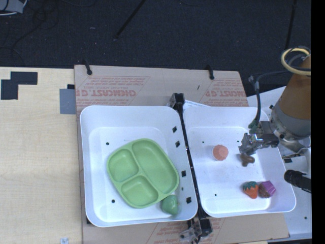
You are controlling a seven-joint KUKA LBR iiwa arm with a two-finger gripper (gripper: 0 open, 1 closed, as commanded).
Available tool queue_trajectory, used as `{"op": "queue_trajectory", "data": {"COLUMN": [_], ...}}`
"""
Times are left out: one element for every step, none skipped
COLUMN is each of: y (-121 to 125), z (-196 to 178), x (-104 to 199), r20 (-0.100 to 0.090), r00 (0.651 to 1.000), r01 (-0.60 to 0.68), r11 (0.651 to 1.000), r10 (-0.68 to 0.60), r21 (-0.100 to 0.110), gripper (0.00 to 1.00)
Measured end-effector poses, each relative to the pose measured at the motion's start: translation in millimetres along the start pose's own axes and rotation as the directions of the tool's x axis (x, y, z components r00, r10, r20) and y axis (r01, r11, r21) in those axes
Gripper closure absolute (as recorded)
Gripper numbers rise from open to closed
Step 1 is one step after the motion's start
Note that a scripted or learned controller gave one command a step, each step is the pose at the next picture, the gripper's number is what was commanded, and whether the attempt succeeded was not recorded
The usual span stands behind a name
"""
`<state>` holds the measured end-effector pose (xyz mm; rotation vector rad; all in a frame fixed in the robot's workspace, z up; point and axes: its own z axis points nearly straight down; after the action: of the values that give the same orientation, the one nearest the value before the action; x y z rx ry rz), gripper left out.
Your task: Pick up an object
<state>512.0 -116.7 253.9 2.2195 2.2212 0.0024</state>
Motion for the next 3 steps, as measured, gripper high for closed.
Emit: {"op": "queue_trajectory", "data": {"y": [0.6,2.8,1.9], "z": [-38.8,-18.2,0.8], "x": [-1.0,53.8,100.5], "r20": [0.000,-0.002,-0.002], "r00": [1.000,1.000,1.000], "r01": [0.000,0.004,0.003], "r11": [1.000,1.000,1.000], "r10": [0.000,-0.004,-0.003], "r21": [0.001,0.007,0.007], "gripper": [1.00,1.00,1.00]}}
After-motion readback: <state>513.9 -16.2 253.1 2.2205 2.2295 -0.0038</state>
